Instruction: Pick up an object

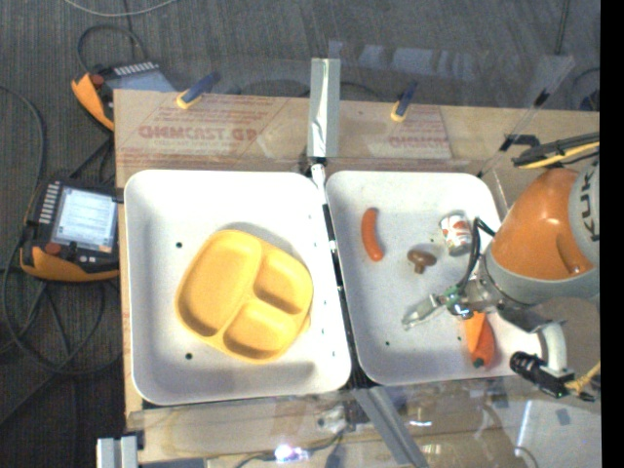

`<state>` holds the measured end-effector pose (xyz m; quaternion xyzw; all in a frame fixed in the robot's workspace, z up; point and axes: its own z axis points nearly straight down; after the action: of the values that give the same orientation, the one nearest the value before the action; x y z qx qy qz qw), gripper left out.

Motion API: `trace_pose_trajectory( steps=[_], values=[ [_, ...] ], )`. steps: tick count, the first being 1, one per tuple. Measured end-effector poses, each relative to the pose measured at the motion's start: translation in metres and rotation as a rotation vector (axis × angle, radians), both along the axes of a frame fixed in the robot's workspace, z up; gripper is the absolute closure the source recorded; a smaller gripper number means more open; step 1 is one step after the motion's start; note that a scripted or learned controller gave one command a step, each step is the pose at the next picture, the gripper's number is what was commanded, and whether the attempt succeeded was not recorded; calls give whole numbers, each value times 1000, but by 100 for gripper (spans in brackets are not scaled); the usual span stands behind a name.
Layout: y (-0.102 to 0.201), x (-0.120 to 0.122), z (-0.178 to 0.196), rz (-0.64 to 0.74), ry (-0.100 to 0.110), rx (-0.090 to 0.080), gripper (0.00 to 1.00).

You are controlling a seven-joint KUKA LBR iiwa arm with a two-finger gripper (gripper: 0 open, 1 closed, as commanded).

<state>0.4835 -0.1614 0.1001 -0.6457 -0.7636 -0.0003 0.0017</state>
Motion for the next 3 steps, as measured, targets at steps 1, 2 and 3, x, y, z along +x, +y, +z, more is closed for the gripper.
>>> trace_pose_trajectory(
  steps=[1,2,3],
  values=[
    [0,0,8,-1,2,1,100],
    [-27,67,99,297,-2,-2,100],
    [45,138,114,-125,0,-4,100]
  ],
)
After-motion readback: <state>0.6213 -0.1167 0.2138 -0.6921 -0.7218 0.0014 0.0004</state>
